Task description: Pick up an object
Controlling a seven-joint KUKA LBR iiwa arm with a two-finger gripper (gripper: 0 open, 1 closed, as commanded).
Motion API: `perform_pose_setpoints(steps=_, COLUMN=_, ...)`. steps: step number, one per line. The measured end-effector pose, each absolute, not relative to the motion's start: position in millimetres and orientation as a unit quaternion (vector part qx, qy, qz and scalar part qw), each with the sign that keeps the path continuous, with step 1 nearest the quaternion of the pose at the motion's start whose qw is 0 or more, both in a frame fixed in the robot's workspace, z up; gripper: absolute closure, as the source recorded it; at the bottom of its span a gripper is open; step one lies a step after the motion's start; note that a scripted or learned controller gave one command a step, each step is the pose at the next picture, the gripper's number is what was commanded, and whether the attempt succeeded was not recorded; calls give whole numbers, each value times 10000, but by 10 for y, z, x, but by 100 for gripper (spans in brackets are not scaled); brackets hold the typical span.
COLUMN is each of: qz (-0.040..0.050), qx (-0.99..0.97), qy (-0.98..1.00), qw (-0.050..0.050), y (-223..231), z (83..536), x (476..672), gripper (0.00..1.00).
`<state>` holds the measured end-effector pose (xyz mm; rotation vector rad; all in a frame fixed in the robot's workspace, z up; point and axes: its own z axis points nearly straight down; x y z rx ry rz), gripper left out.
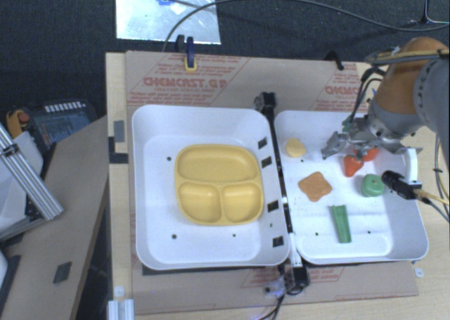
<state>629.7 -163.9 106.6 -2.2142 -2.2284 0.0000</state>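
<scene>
Hanging over the right bin [401, 241], the gripper [349, 144] is just above the red toy [352, 164]. Whether its fingers hold anything, I cannot tell.

Grey arm [430, 97], orange band, metallic claw [346, 143].

1 fixed camera, mounted above the bench, looking down at a slant. Both white bins fit in frame side by side: left bin [151, 192] with the yellow tray [214, 183], right bin [394, 241]. Mid-distance, with dark floor visible past the far edge. The arm [408, 86] enters from frame right.
</scene>
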Motion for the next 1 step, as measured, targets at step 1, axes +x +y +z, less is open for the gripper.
perform_pose_setpoints(steps=1, qz=-13, qx=-7044, qy=-7098, qw=-26, y=-1646, z=1207, x=6312, gripper=100)
